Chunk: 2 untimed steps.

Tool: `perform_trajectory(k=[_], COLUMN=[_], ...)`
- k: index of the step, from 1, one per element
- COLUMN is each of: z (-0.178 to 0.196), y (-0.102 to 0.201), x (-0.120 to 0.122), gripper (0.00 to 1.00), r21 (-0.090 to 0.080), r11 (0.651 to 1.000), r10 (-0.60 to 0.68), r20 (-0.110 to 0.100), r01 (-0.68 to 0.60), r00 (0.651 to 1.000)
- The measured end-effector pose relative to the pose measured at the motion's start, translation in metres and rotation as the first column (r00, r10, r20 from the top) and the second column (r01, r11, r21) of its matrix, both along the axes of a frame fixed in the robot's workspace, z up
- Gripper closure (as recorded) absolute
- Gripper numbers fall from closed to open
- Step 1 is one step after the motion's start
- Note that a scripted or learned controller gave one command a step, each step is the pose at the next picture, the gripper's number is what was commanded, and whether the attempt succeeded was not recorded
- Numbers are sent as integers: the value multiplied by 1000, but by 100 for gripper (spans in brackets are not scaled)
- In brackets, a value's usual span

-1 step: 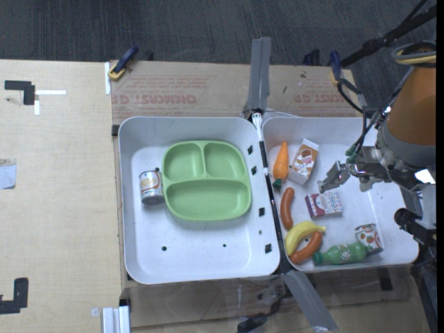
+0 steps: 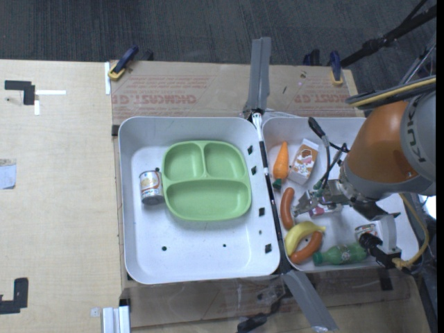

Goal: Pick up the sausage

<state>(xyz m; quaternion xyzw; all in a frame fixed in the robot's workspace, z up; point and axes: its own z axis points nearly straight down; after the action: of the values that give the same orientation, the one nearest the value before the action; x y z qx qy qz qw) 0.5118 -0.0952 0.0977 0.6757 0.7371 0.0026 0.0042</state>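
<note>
We find the sausage [image 2: 286,208] lying lengthwise in the right bin [image 2: 333,121], close against that bin's left wall, its reddish-orange body running from mid-bin toward the near side. A second, similar sausage piece [image 2: 306,247] lies at the near end, tucked under the banana [image 2: 300,233], which touches it. A green bottle [image 2: 340,255] lies on its side along the near rim, just beside that pair. Toward the far end we note a carrot [image 2: 280,160] tilted against the left wall and a small carton [image 2: 303,162] just to its right.

The gripper [image 2: 310,205] sits low in the right bin, just right of the sausage and above the banana. Its fingers appear slightly parted with nothing seen between them; we cannot tell whether a tip touches the sausage. The arm's orange band [image 2: 383,144] overhangs the bin's right half, hiding the floor beneath it.

Open room in the right bin is scant: the sausage has the wall on one side and the gripper on the other.

The left bin [image 2: 132,207] holds a green divided plate [image 2: 206,180] near its centre and a small can [image 2: 150,186] touching the plate's left edge. We record bare floor along the near side and left margin of that bin
</note>
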Motion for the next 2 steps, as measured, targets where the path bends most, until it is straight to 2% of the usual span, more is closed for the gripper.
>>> perform_trajectory(k=[1, 2], z=[2, 1], y=[-11, -15], x=[-28, -30], gripper=[0, 0], r21=[-4, -12], r11=[999, 946], r10=[54, 325], r20=[12, 4], r01=[-54, -325], r00=[998, 946])
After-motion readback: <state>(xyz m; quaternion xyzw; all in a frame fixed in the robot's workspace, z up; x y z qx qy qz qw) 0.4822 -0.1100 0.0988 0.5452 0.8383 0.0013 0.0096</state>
